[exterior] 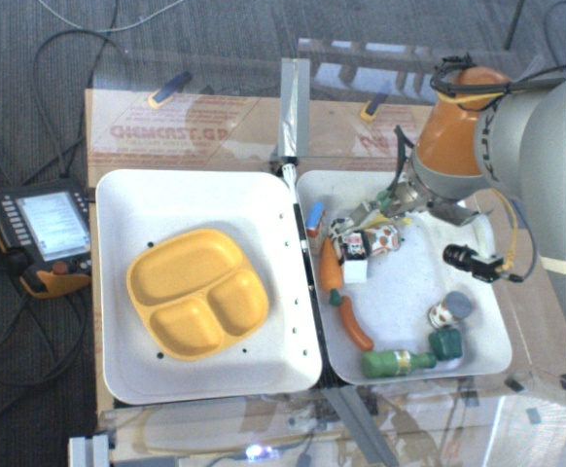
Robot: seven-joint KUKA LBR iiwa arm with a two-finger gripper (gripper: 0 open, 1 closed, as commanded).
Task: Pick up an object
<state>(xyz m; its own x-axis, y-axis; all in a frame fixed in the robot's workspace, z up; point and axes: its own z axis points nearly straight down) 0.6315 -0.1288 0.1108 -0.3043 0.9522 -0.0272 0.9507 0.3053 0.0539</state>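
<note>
Reaching down into the right bin (487, 348), pincer (392, 205) over the toy clutter (366, 239); grip state impossible to tell; next, closing on one piece and lifting

Divided tray (197, 292) in left bin (118, 358); small items (361, 241) in right bin (487, 353).

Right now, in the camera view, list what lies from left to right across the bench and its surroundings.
Handheld control pendant → yellow divided tray in the left bin → carrot → green bottle → small grey-topped cup near the right bin wall.
</note>
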